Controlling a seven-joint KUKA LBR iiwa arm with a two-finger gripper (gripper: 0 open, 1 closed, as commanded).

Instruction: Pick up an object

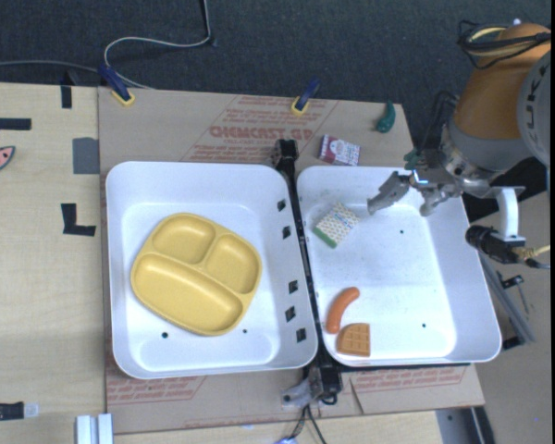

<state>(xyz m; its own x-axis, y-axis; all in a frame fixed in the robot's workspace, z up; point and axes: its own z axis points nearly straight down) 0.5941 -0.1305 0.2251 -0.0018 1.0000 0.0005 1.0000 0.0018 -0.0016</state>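
The right bin (pixel 462 285) holds three small objects: a pale green-edged sponge-like block (pixel 335 224) near its upper left, an orange sausage (pixel 342 308) lower down, and a brown waffle piece (pixel 355 339) by the front wall. My gripper (pixel 409 195) hovers over the bin's upper right part, to the right of the pale block. Its two grey fingers (pixel 386 194) are spread apart with nothing between them.
A yellow divided plate (pixel 196 272) lies in the left bin (pixel 129 192). A small red-and-white packet (pixel 339 150) and a green clip (pixel 386 117) rest on the cardboard behind the bins. The arm's orange band (pixel 499 91) rises at the right.
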